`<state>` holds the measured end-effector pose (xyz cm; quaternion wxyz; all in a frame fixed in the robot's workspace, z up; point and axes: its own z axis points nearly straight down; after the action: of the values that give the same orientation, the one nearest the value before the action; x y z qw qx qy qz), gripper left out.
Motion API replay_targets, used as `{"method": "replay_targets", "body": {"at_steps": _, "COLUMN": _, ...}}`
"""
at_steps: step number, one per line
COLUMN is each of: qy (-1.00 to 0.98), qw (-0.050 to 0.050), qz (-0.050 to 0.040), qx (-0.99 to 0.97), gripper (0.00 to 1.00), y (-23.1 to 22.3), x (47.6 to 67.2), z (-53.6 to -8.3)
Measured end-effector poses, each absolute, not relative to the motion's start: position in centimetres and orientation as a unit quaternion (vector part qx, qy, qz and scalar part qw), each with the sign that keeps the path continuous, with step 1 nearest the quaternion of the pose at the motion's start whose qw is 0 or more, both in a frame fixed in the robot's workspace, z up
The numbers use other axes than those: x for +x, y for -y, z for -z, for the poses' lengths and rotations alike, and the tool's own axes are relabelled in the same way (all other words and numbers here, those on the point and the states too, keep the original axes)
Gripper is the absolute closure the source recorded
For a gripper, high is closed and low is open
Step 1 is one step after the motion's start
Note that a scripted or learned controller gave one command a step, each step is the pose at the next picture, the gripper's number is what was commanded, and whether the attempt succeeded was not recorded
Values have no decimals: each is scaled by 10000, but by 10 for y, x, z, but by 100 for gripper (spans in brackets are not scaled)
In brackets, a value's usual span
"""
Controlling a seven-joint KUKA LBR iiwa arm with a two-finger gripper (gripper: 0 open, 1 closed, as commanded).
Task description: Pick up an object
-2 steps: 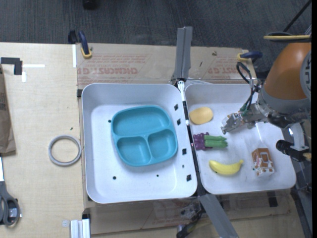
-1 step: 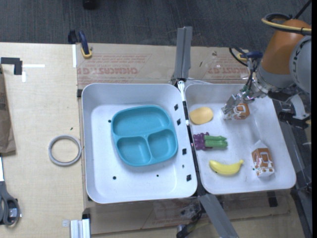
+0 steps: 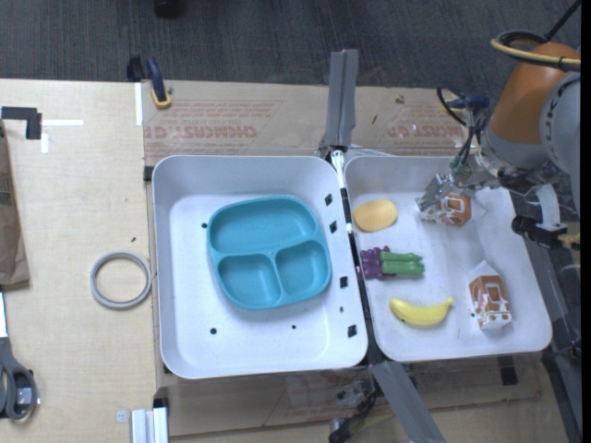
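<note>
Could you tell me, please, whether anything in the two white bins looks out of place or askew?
Nothing looks spilled or damaged. The small orange-and-white carton lies tilted against the right bin's near right wall, and a second orange-and-white carton sits directly under the hand at the far side.

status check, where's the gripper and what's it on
Gripper low in the right bin, at the orange-and-white carton; grip unconfirmed. Yellow bun beside it, apart. Nothing blocking.

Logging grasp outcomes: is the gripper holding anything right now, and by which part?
Cannot be told. The gripper is down at the small orange-and-white carton in the right bin, at the carton's left end, but the view doesn't show a hold.
</note>
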<state>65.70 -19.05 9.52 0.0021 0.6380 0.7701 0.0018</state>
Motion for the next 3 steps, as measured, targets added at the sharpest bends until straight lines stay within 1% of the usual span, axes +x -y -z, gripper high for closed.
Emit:
{"method": "replay_targets", "body": {"at_steps": 1, "qy": -7701, "qw": 20, "qz": -16, "qx": 6379, "gripper": 0, "y": 190, "x": 657, "z": -95}}
{"method": "replay_targets", "body": {"at_steps": 2, "qy": -8752, "qw": -3, "qz": -69, "qx": 4838, "gripper": 0, "y": 212, "x": 663, "z": -130}}
{"method": "replay_targets", "body": {"at_steps": 3, "qy": -8530, "qw": -45, "qz": -110, "qx": 5218, "gripper": 0, "y": 204, "x": 665, "z": -96}}
